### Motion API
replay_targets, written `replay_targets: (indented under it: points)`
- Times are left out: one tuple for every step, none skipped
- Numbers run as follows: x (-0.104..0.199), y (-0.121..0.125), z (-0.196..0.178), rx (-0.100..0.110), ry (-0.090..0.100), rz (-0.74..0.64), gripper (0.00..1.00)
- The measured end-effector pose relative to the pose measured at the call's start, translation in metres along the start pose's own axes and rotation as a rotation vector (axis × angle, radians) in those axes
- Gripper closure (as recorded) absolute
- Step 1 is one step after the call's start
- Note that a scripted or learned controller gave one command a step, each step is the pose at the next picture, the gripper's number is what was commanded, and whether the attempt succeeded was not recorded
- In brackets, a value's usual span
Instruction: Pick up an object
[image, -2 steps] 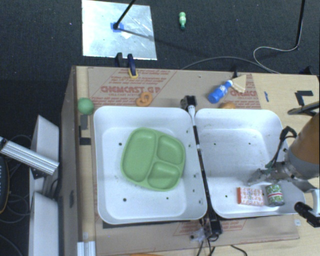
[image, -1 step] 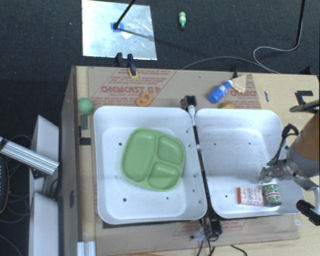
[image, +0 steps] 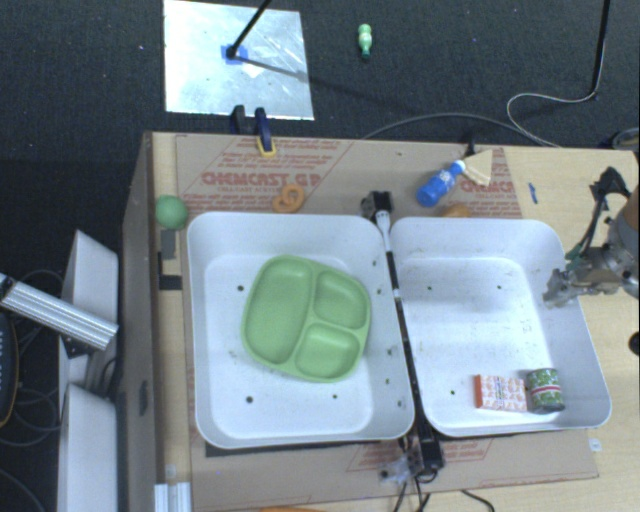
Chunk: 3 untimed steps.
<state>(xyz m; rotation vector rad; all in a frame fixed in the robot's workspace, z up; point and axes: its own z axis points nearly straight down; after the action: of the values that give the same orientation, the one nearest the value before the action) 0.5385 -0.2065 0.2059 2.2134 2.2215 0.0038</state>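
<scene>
Dark carpet surrounds the desk (image: 560, 440), which carries two shallow white bins side by side. A green divided plate (image: 305, 318) lies in the left bin (image: 215, 300). The right bin (image: 500, 255) holds two small things in its near right corner: a flat red-and-white packet (image: 499, 393) and a small green patterned roll (image: 544, 390), touching each other and close against the bin wall.

That corner is the likely source of trouble. With the packet and roll pressed together beside the sloping wall, a descent there could strike the rim, or could catch both things and push one aside instead of closing on it. The packet lies flat, so it offers little edge to pinch and may slip out. The roll, if it rests on its curved side, may roll away at first touch.

The hand (image: 562, 290) sits at the right rim of the right bin, well apart from both things, touching neither. It carries nothing visible. At this angle and size I cannot tell whether it is spread or closed.
</scene>
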Motion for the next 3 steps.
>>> replay_targets:
  points:
    - [0.000, -0.051, -0.050, 0.002, 0.000, 0.002, 1.00]
    - [0.000, -0.052, -0.021, 0.005, 0.002, 0.002, 1.00]
    - [0.000, -0.051, -0.044, 0.003, 0.001, 0.000, 1.00]
